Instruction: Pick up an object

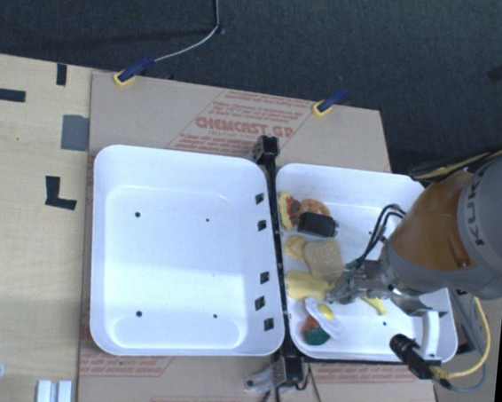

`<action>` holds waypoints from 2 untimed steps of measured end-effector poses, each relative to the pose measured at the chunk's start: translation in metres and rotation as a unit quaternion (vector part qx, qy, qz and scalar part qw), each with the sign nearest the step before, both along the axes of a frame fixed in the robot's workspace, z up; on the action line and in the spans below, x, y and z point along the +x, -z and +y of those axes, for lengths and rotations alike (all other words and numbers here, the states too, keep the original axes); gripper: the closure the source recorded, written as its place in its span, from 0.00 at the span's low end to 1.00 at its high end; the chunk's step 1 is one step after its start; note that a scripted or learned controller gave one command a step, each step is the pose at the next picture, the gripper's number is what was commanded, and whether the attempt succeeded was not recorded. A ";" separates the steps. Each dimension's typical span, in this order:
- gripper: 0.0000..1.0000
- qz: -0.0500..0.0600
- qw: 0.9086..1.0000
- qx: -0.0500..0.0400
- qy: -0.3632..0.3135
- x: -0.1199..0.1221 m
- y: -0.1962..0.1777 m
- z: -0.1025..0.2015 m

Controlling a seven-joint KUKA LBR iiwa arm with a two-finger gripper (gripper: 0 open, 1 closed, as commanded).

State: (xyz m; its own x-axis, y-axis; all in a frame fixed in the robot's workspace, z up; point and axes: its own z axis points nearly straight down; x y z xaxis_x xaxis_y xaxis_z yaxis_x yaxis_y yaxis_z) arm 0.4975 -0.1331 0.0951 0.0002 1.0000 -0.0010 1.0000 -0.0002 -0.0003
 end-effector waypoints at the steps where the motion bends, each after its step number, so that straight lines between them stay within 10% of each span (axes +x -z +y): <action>1: 1.00 -0.001 1.000 0.001 -0.002 0.063 0.011 0.015; 2: 1.00 0.001 1.000 0.001 0.000 -0.016 0.010 0.037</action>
